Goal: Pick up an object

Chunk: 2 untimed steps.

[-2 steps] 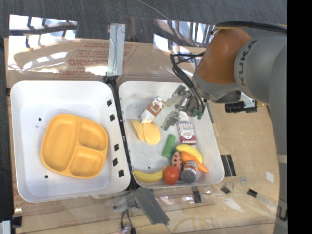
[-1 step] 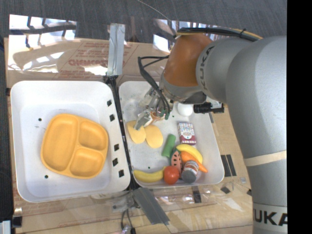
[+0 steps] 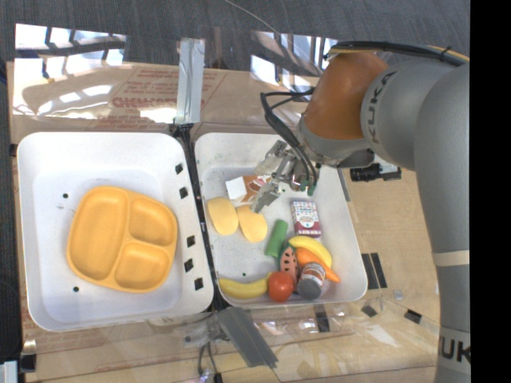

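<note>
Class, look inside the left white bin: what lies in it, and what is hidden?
Inside the left bin lies a yellow compartment tray, its sections bare. The bin floor beneath it is covered.

toy foods [image 3: 275, 242], clustered in right bin [image 3: 347, 214]

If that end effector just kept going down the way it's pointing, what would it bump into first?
Probably the pale yellow slices: the end effector points down and left toward them in the right bin. Depth is hard to judge from this slant, so it might touch the small white card first.
</note>
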Each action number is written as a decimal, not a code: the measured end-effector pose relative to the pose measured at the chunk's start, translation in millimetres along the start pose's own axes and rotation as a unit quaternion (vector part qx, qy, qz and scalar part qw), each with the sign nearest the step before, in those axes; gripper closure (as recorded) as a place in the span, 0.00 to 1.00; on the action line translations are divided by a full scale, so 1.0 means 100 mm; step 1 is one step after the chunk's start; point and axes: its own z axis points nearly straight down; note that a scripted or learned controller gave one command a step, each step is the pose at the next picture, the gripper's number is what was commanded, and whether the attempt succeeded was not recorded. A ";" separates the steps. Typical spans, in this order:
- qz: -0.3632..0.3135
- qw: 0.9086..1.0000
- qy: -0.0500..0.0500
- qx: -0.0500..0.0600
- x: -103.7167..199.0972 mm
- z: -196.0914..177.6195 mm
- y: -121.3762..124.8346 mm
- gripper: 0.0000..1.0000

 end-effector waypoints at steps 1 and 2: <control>-0.003 1.000 0.002 -0.001 0.18 0.35 0.43 0.00; 0.088 0.996 0.000 0.000 0.12 -0.03 -0.19 0.00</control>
